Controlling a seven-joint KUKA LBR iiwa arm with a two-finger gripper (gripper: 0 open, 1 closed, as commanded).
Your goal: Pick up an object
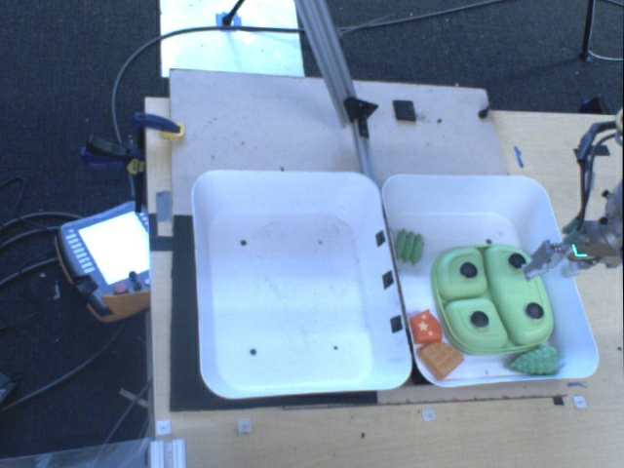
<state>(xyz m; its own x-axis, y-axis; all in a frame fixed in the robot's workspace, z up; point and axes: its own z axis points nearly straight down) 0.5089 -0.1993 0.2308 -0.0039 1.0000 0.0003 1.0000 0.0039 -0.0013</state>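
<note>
While the gripper (pixel 542 259) hangs over the right bin (pixel 458 195), its tip sits at the green block's (pixel 492 298) upper right edge

Whether it is spread or closed I cannot tell. That block is a glossy, rounded light-green square with 4 dark holes, lying in the right bin. Left of it lies a small ridged dark-green piece (pixel 409 247); below left are a red cube (pixel 426 327) with a pale mark and a flat orange square (pixel 441 360); a bumpy green lump (pixel 535 361) rests at the front rim. Beside it, the left bin (pixel 292 281) is smooth white plastic with rounded corners
</note>
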